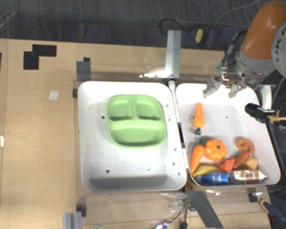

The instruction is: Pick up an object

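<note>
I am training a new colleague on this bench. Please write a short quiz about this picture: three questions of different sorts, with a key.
1. True or false: the green divided plate lies in the same bin as the toy pumpkin.
2. Multiple choice: the lone carrot standing apart from the pile lies (A) in the left bin, (B) in the right bin, (C) on the bench outside the bins.
3. Fill in: the gripper hangs over the ____ edge of the right bin, holding nothing.

Key
1. False: the plate is in the left bin, the pumpkin in the right bin.
2. B.
3. Far.
</note>
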You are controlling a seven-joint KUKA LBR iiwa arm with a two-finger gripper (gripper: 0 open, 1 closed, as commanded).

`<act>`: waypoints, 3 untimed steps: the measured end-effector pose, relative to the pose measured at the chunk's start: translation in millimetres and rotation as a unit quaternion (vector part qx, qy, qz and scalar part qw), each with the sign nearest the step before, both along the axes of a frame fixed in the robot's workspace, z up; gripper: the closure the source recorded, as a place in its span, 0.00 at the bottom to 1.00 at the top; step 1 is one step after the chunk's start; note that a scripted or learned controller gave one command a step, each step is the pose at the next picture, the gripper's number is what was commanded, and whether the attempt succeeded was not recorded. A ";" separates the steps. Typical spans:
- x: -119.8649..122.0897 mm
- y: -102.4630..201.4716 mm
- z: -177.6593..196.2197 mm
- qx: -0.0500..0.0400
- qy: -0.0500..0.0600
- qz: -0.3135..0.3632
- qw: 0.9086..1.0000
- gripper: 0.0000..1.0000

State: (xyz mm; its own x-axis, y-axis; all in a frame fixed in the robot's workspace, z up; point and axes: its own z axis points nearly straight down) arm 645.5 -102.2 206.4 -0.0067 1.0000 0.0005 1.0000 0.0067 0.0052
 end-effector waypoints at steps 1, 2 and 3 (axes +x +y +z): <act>-3.9 17.1 -117.7 -0.001 -0.003 0.051 0.999 0.00; -1.3 18.2 -104.4 0.001 -0.007 0.050 0.999 1.00; 6.5 99.6 -19.3 0.000 -0.001 0.076 0.997 1.00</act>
